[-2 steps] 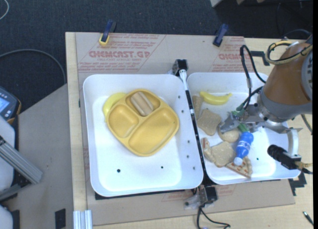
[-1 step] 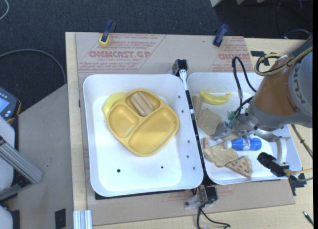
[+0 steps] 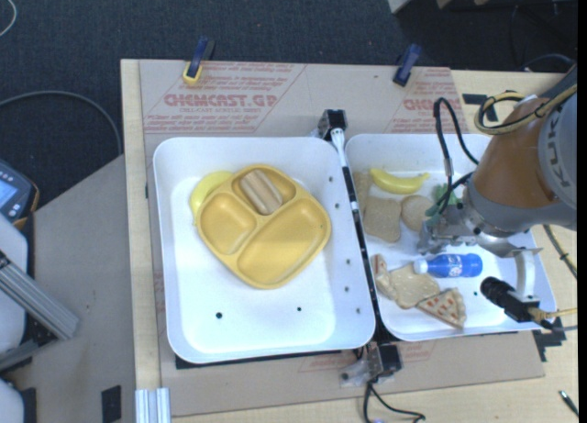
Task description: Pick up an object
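Camera view, the one looking down on both bins: so the grey arm with the orange band [image 3: 514, 173] is down in the right white bin [image 3: 404, 141], and the gripper [image 3: 438, 233] sits low near the middle of that bin. Can't tell if it's spread apart or pinched together, the wrist blocks it, and I don't see anything actually in its grasp. So I'd call the pick not done yet: it looks like the reach-in part, with the grab and the lift still left.

Closest candidates: a small blue-and-white plastic bottle [image 3: 456, 266] lying on its side just beside the gripper toward the near edge, a round tan cookie-looking piece [image 3: 415, 212] just beside it on the divider side, and a small green thing [image 3: 444, 197] right by it toward the far edge (too hidden to say what). Also in there: a yellow toy banana [image 3: 399, 180] by the far edge, a tan bread slice [image 3: 382, 219] along the divider edge, some pale toast-like pieces [image 3: 408, 285], and a brown pizza-slice wedge [image 3: 448, 306] by the near edge.

Room-wise it's pretty crowded, with stuff all around the gripper. The left white bin [image 3: 266, 320] has a yellow divided plastic plate [image 3: 275, 247] with a brown hot dog [image 3: 260, 192] in its far compartment, and lots of bare floor at the near corners.
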Controlling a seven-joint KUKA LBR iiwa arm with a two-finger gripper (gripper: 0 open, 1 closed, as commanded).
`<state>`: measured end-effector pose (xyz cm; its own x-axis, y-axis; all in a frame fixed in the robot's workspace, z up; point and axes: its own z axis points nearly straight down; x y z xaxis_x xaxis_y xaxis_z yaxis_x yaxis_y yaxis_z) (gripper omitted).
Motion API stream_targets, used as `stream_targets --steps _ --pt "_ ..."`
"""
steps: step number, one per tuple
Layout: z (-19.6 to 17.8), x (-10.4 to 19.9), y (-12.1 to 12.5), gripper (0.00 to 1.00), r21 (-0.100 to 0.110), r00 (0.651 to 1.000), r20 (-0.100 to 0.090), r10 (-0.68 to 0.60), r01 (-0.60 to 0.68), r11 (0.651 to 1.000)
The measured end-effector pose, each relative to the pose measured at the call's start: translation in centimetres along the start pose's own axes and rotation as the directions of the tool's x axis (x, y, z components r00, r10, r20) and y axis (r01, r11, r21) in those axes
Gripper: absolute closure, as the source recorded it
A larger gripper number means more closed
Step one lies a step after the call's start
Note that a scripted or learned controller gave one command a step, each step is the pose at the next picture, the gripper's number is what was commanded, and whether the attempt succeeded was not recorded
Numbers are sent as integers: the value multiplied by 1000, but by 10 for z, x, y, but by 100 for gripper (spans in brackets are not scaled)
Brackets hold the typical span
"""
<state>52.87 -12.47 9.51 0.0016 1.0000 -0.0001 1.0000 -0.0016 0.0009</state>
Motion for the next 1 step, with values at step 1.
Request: stream_targets --steps 1 --pt "-49 -1 11 100 -6 1000 2 -3 3 1000"
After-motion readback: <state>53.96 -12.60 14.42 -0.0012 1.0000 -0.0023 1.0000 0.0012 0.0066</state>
